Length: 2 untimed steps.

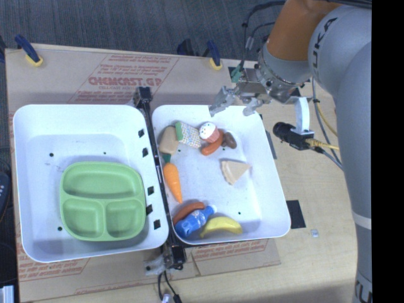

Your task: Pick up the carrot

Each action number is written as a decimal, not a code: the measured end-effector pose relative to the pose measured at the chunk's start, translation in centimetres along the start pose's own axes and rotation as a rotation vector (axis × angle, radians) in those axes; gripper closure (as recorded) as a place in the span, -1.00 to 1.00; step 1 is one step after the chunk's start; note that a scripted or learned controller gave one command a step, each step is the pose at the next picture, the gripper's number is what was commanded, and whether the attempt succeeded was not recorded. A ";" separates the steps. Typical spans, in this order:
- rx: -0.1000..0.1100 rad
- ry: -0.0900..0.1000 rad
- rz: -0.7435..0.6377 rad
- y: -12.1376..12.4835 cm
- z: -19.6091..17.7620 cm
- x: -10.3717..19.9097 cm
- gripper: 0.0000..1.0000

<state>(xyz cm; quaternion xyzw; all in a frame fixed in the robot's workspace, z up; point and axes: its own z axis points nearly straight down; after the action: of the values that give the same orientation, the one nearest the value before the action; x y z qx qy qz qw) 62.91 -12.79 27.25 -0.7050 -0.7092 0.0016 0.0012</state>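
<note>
I see two white bins side by side on the cardboard-covered bench. The left bin (31,188) holds one green divided plate (101,201), lying flat toward its near half.

The right bin (268,194) holds the toy food. The carrot (172,180) lies against the bin's left wall, roughly mid-length, orange, its narrow tip pointing toward the near edge. Just beyond its thick end sits a tan bread-like piece (168,141). Along the far wall I note a small patterned packet (187,134), a white round piece (207,130), an orange-red sausage-shaped item (212,146) and a brown item (228,140), all clustered and touching or nearly so. A tan wedge (234,170) lies alone near the middle-right. At the near edge: a reddish sausage (188,209), a blue bottle-like item (194,221) and a banana (221,226), packed together.

The gripper (235,105) hangs over the bin's far rim, well apart from the carrot. Its fingers are spread, with nothing between them.
</note>
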 end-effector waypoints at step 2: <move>-0.003 -0.003 -0.120 -5.3 16.7 3.1 -1.00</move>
<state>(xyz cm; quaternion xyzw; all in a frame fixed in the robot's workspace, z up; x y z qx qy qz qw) 57.54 -9.70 10.61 -0.6613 -0.7501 0.0014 -0.0006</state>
